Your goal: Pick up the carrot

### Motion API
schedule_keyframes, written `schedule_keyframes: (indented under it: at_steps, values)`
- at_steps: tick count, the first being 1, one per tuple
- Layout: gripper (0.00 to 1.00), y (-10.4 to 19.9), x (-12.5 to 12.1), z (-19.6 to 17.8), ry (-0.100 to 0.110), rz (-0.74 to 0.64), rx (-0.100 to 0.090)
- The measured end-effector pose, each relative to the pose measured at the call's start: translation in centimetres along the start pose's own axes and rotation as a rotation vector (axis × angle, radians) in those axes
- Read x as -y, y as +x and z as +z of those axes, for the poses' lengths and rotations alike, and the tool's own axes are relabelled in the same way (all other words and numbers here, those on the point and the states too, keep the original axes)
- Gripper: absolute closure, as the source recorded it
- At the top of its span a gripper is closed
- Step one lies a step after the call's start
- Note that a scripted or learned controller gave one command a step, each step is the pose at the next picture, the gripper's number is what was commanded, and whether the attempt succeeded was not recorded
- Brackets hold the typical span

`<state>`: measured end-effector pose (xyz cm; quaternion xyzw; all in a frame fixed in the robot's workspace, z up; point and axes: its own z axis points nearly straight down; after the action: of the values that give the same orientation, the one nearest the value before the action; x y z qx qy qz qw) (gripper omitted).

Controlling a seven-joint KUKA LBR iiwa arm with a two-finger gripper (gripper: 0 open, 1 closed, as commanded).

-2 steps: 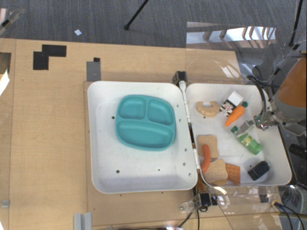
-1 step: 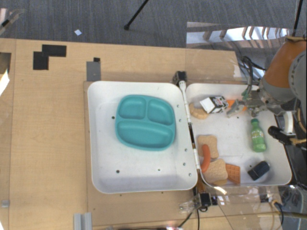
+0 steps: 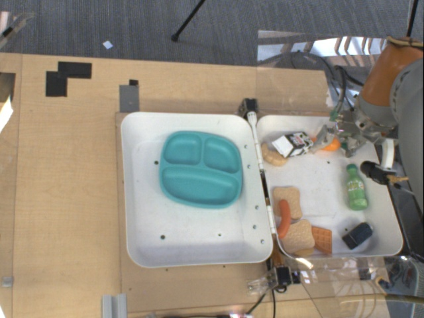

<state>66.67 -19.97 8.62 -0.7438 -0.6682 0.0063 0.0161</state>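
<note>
1. The gripper (image 3: 329, 138) is low in the right bin's (image 3: 311, 181) far right corner, its jaws closed on the carrot (image 3: 329, 144), an orange piece visible between the fingers.
2. Just left of the carrot lies a black-and-white packet (image 3: 291, 143), with a tan bread roll (image 3: 272, 155) beyond it.
3. A green bottle (image 3: 356, 187) lies nearer the camera than the carrot, toward the bin's right wall.
4. The left bin (image 3: 142, 244), well left of the carrot, bears a teal divided plate (image 3: 199, 168).
</note>
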Motion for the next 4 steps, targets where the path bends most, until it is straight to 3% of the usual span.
schedule_keyframes:
  at_steps: [1, 2, 3, 4]
  values:
    - [1.0, -0.1, 0.2, -0.9, 0.008, -0.009, 0.008]
    - [0.0, -0.1, 0.2, -0.8, 0.011, -0.012, 0.009]
    - [0.0, -0.1, 0.2, -0.8, 0.011, -0.012, 0.009]
    - [0.0, 0.7, 0.6, 0.3, 0.013, 0.224, 0.009]
